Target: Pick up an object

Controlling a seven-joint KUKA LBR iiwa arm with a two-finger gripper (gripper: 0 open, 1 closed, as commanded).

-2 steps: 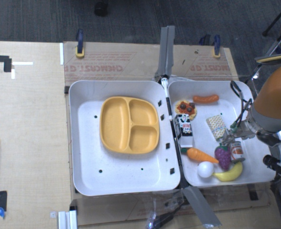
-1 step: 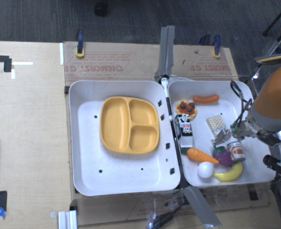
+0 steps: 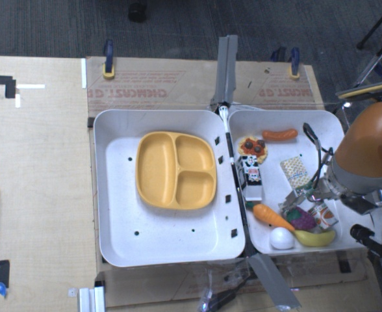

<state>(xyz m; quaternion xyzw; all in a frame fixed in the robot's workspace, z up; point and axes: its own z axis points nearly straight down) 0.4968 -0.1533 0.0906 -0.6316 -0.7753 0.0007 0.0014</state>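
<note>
So the arm (image 3: 366, 148) comes in from the right and is down in the right bin (image 3: 331, 125), with the gripper (image 3: 303, 199) sitting low over the clutter near the front. Honestly can't tell how the gripper is set, it's too small and tangled up with the stuff under it. Right there under it is a purple thing (image 3: 301, 219), just beside a small packet (image 3: 325, 216), a banana (image 3: 315, 238) and a white ball (image 3: 282, 238), with a carrot (image 3: 273, 216) touching the ball's upper edge. Further back in the same bin there's a sausage (image 3: 280, 134), a little pizza slice toy (image 3: 253, 147), a cracker-looking block (image 3: 294, 171) and a black-and-white carton (image 3: 251, 172) against the divider. The left bin (image 3: 113, 194) holds a yellow divided plate (image 3: 176, 170), sitting flat.
</note>
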